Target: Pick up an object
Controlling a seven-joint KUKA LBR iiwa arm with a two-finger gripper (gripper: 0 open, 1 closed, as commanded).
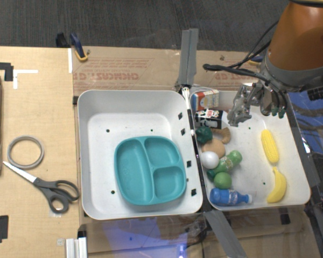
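With the gripper (246, 107) hung over the right bin (296, 195), finger spread not discernible, the corn (269, 145) just below-right could be missed or nudged against the banana (277, 186).

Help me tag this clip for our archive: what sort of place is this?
Probably a robotics lab bench: a robot arm over two white bins of toy food, with scissors and tape on the plywood tabletop.
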